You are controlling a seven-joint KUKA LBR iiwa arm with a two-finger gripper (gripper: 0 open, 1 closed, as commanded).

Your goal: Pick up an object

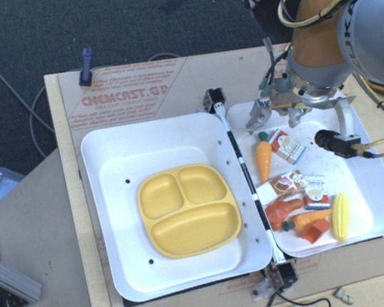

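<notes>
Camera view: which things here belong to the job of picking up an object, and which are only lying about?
For the job: gripper; carrot; small carton; corn cob; the other toy foods heaped in the right bin.

Lying about: yellow divided plate in the left bin; blue clip on the cardboard.

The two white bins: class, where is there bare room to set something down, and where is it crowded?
Left bin: bare white floor rings the yellow divided plate, widest along its left wall. Right bin: bare strip along its right wall, beside the corn. Crowded: the right bin's left half, from the carrot down the toy-food pile, with the gripper above.
</notes>
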